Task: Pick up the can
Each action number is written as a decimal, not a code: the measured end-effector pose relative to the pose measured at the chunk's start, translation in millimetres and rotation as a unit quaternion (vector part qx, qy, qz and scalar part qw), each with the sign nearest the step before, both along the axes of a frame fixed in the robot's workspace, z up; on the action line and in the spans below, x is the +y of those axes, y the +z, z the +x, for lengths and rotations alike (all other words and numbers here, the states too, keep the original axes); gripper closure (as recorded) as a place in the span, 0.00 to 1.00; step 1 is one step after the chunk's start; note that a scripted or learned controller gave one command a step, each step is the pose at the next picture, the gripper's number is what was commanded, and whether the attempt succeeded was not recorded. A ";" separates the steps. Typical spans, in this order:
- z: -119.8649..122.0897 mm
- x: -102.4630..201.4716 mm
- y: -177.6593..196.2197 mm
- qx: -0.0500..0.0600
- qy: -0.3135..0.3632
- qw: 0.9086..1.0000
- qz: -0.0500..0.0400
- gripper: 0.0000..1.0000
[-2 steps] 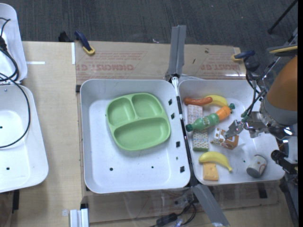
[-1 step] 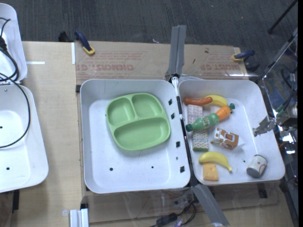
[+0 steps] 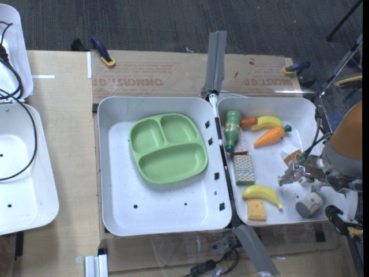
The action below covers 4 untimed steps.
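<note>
The can (image 3: 310, 203), a short pale cylinder with a grey end, lies on its side near the front right corner of the right bin (image 3: 271, 107). My gripper (image 3: 292, 176) hangs over the right part of that bin, a little up and to the left of the can and apart from it. The grey arm with its orange band (image 3: 351, 138) comes in from the right edge above it.
The right bin also holds a green bottle (image 3: 232, 130), a carrot (image 3: 270, 136), two bananas (image 3: 266, 122) (image 3: 262, 194), a checkered box (image 3: 244, 169), an orange block (image 3: 256, 210) and a small orange-and-white item (image 3: 292, 157) by the gripper. A green divided plate (image 3: 168, 149) lies in the left bin (image 3: 115, 212).
</note>
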<state>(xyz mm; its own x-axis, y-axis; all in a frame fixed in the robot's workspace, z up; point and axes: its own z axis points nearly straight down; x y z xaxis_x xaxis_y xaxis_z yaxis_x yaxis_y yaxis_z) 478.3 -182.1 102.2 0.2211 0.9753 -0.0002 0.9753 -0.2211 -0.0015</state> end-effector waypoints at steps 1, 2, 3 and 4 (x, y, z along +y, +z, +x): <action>12.9 -24.6 128.6 0.000 0.000 1.000 -0.001 0.00; 15.1 -15.7 6.6 0.002 -0.051 0.999 0.000 0.00; 92.6 -23.7 13.9 0.000 -0.039 0.999 0.004 0.00; 77.6 27.4 -5.5 0.000 -0.058 0.998 -0.001 0.00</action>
